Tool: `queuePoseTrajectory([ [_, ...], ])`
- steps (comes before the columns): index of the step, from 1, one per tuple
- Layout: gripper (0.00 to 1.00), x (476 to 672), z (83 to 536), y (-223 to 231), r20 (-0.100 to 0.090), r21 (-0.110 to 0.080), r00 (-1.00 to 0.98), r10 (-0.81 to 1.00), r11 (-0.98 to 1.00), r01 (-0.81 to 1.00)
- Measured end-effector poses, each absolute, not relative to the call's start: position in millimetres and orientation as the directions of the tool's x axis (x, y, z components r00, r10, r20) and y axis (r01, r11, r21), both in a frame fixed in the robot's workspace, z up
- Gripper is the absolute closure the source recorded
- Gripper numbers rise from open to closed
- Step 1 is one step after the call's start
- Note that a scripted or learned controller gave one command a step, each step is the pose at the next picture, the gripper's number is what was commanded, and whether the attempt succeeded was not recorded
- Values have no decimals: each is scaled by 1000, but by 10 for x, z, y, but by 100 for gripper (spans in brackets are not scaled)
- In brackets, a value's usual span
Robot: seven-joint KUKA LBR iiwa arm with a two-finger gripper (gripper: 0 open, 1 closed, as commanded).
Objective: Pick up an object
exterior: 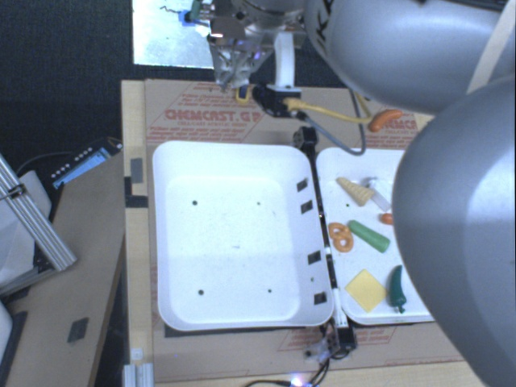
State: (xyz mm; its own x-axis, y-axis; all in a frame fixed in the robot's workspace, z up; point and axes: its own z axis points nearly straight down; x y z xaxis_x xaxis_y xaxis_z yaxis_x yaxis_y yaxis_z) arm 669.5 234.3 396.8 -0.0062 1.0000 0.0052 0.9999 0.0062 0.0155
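Yellow block (365, 289) lies in right bin (403, 317), well apart from pincer (232, 77).

In the bin right of and nearer than the gripper (234, 77) lie a cream cone (355, 190); an orange pretzel (341, 237); a green stick (369, 236), slanted; a yellow square (365, 289), flat; a dark green pepper (397, 288), farthest from it.

- Left bin (173, 240): white plastic, matt, faintly speckled.
- Arm (419, 47): grey, smooth, slight sheen.
- Bench sheet (201, 115): brown printed cardboard, matt.
- Green pepper (397, 289): glossy plastic.
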Motion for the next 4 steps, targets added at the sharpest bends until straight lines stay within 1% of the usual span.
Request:
queuePoseTrajectory([
  [1, 100, 6685, 3989, 2346, 1, 3, -6, 1000, 6, 1000],
  [2, 100, 6684, 4015, 2347, 1, 2, -6, 1000, 6, 1000],
  [3, 100, 6684, 3948, 2347, 1, 2, -7, 1000, 7, 1000],
  [4, 100, 6685, 3997, 2347, 0, 2, -7, 1000, 7, 1000],
])
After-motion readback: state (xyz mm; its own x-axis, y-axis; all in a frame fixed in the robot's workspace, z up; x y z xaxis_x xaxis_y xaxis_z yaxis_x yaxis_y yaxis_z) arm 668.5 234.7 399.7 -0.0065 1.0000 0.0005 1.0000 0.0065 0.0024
